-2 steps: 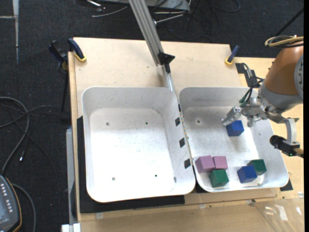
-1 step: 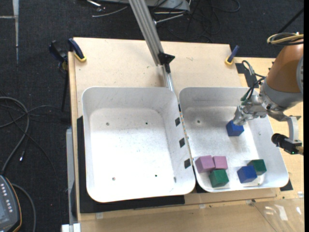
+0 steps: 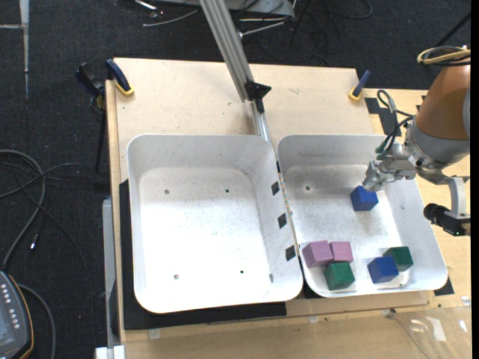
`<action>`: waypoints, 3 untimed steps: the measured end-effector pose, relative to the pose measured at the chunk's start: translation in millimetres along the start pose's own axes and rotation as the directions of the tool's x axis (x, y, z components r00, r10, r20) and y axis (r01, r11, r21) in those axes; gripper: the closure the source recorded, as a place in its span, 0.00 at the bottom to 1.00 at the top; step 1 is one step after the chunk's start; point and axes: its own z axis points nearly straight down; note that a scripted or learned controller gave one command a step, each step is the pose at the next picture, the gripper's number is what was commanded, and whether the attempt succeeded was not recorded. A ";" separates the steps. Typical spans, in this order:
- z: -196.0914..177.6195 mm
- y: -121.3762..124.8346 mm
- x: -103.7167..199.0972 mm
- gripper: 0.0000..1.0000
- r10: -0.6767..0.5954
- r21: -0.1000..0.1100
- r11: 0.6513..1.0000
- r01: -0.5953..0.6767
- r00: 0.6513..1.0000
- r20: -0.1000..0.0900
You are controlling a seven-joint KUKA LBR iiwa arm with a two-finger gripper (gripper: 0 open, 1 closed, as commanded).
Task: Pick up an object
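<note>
pincer: the gripper [image 3: 372, 181] sits right on top of the lone blue cube [image 3: 364, 199], tips at the cube's upper edge. Honestly can't tell if it's spread, closed or actually clamped on the thing; the wrist blocks the view from up here.

arm: grey body with the orange band [image 3: 446, 103], coming in from the right of the lone blue cube and angled down toward it. My guess is it's parked there because that cube stands alone, so it's the easy grab.

target: the lone blue cube is resting on the floor of the right bin [image 3: 314, 155], toward the back and well apart from the other blocks. Looks to me like it's not lifted yet.

right bin contents: in front of the lone blue cube, a cluster along the near wall. Two purple cubes [image 3: 327, 252] touching side by side, a green cube [image 3: 339, 275] tucked just in front of them, then a second blue cube [image 3: 382, 269] with another green cube [image 3: 400, 257] pressed against it.

left bin: the left bin [image 3: 150, 155] is on the far side of the divider from the lone blue cube, just specks on its white floor.

risk: if the tips straddle a corner, I'd bet the cube just skids away.
</note>
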 end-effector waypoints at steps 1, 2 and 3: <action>76.1 -35.5 16.5 1.00 0.004 0.018 1.000 -0.004 1.000 -0.004; 74.6 -34.9 16.0 0.00 0.003 0.017 1.000 -0.003 1.000 -0.004; 74.1 17.0 -10.6 0.00 0.012 0.035 0.999 -0.012 1.000 0.010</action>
